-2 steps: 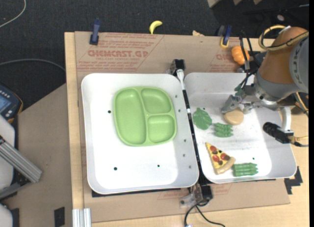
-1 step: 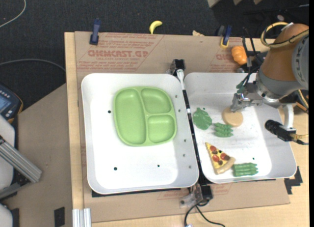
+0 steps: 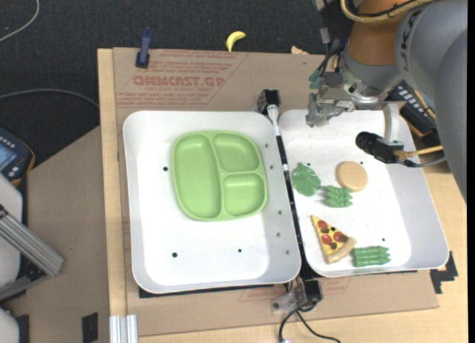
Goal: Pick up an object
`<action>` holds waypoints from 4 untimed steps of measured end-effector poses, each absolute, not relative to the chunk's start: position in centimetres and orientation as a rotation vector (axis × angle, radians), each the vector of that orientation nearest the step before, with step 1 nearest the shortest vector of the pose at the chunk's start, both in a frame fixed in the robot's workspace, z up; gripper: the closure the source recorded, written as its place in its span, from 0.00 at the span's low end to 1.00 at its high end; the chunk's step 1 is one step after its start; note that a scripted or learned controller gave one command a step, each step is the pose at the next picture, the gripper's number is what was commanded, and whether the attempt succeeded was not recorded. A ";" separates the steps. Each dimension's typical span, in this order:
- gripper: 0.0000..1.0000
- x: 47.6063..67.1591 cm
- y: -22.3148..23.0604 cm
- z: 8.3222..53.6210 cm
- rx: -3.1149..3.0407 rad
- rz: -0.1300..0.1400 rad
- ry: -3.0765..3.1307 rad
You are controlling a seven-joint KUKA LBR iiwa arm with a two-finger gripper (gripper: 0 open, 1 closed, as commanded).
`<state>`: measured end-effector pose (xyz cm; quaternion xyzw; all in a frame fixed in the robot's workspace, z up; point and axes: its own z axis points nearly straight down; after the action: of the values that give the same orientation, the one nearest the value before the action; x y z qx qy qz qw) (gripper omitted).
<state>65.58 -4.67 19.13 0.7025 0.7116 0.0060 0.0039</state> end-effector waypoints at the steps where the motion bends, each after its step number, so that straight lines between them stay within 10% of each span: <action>1: 1.00 62.6 4.7 18.5 2.216 0.000 2.235; 2: 1.00 62.7 4.1 19.5 2.221 0.000 2.224; 4: 1.00 53.7 16.4 23.9 2.213 0.007 2.232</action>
<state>53.69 16.41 23.92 0.7042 0.7100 0.0022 -0.0007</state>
